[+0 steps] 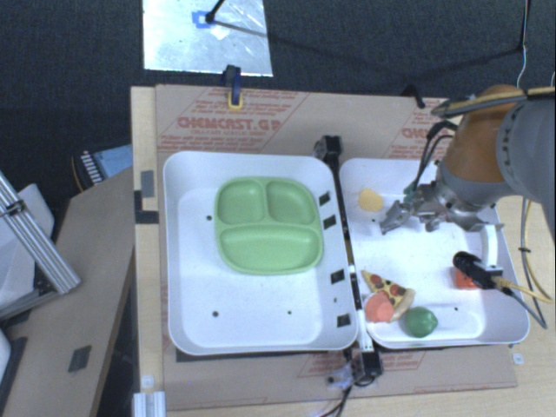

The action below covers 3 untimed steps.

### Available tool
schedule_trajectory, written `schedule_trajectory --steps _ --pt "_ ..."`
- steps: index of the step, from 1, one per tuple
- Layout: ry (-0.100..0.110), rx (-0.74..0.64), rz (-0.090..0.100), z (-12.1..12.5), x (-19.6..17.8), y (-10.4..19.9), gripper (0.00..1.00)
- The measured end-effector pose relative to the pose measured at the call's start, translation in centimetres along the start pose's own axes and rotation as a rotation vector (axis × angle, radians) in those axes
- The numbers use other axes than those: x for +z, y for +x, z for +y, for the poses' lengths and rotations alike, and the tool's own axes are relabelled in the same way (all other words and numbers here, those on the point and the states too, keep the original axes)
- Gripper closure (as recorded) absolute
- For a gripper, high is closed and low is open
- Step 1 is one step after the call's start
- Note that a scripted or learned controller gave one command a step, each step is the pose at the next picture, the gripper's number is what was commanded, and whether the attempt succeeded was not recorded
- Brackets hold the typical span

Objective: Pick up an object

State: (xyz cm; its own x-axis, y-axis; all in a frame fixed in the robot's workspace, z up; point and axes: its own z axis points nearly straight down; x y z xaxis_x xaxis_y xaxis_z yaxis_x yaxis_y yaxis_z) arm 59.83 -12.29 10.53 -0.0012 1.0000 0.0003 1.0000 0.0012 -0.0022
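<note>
The right bin (495, 320) has open white floor through its middle, between the gripper (408, 215) at about eleven o'clock and the toys crowded along the six o'clock edge. The gripper hangs low over that bin; its grey fingers point toward nine o'clock, slightly parted, with nothing between them. Just beside them toward ten o'clock — apart, not touching — lies a small yellow piece (371, 200), near the divider between the bins. At the bin's seven o'clock corner a pizza slice (388, 290) overlaps a pink round piece (379, 307), and a green ball (420, 321) sits just beside them toward five o'clock. An orange-red piece (465, 277) lies at four o'clock, near the right wall, with a black part over it. The left bin (187, 259) holds a green divided plate (268, 225) — three compartments, set toward twelve o'clock — with bare floor all round it.
</note>
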Motion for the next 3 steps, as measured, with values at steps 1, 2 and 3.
schedule_trajectory --steps 1,2,3 --pt "-0.005 0.0 -0.001 0.2 -1.4 -0.1 1.0" --pt "-0.008 -0.003 -0.001 -0.1 -6.0 0.5 1.0" --pt "-0.01 -0.002 -0.002 -0.8 -12.0 0.2 1.0"
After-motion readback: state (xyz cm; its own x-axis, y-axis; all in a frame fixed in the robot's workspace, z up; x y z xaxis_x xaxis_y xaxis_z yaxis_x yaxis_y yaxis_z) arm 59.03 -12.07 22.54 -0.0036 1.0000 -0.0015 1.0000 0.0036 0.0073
